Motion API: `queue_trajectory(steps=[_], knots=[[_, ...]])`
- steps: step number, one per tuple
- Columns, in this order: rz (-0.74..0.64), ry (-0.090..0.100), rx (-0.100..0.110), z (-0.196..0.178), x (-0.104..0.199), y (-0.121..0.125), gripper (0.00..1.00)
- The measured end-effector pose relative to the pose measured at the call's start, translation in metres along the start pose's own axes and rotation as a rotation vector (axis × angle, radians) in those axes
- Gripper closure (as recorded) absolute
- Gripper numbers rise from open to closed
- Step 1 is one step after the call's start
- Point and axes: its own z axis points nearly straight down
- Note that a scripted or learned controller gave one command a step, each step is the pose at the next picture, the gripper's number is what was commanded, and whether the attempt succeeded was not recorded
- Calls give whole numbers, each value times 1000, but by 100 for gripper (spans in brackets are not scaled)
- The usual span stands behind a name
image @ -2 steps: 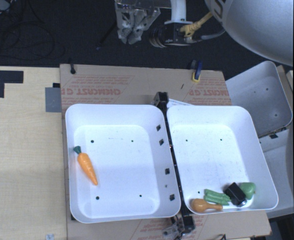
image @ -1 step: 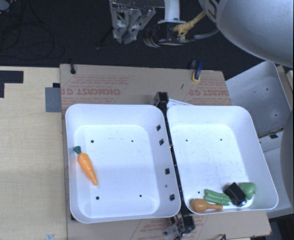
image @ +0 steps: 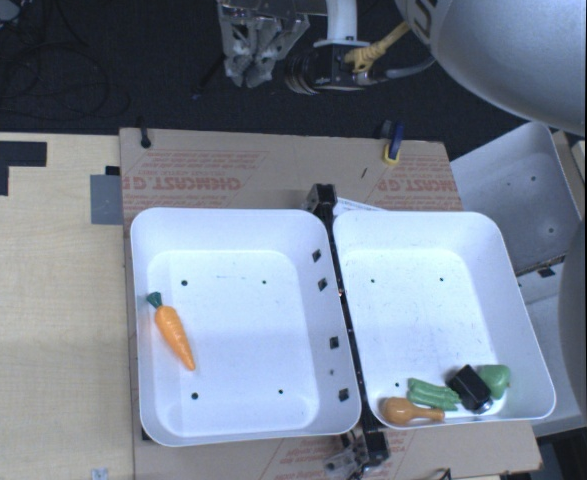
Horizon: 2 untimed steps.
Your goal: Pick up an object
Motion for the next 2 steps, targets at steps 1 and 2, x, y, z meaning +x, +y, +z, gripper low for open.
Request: queue_trajectory(steps=[1, 2], knots=[[-3, 0, 0, 0, 1, 0, 100], [-4, 0, 0, 0, 1, 0, 100]])
